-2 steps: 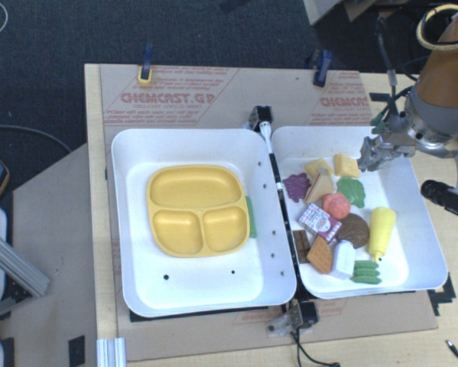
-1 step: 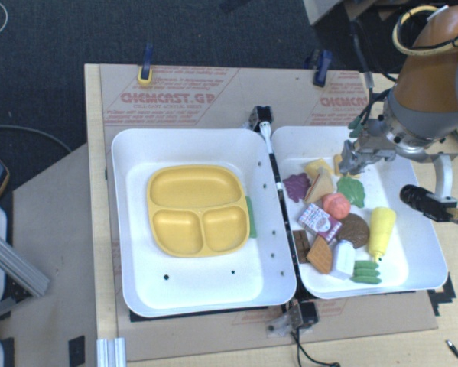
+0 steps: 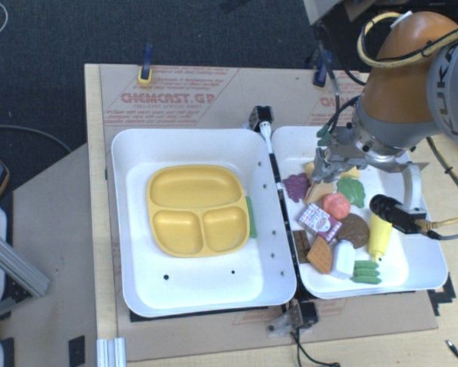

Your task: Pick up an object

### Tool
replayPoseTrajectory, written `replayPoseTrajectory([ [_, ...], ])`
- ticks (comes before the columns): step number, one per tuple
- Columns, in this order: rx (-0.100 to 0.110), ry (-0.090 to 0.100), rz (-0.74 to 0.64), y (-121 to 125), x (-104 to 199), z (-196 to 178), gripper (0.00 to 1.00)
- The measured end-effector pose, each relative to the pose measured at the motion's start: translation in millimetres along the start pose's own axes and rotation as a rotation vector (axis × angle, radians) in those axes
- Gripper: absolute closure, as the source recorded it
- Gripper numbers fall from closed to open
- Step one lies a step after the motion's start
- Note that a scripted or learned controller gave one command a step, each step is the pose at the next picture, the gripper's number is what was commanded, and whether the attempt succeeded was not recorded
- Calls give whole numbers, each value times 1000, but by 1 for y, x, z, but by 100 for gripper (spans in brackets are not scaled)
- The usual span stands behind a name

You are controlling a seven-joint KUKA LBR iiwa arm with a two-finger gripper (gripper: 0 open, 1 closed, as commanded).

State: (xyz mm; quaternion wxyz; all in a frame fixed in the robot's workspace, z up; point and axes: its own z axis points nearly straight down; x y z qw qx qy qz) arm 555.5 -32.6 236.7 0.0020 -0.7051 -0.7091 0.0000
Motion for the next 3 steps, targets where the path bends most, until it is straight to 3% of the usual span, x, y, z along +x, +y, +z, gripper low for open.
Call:
replayPoseTrajectory([
  [1, 1, -1, 2, -20, 52, 14, 100],
  [2, -5, -1, -1, -25, 111, 6, 100],
  [3, 2, -3, 7, -39, 98, 14, 100],
])
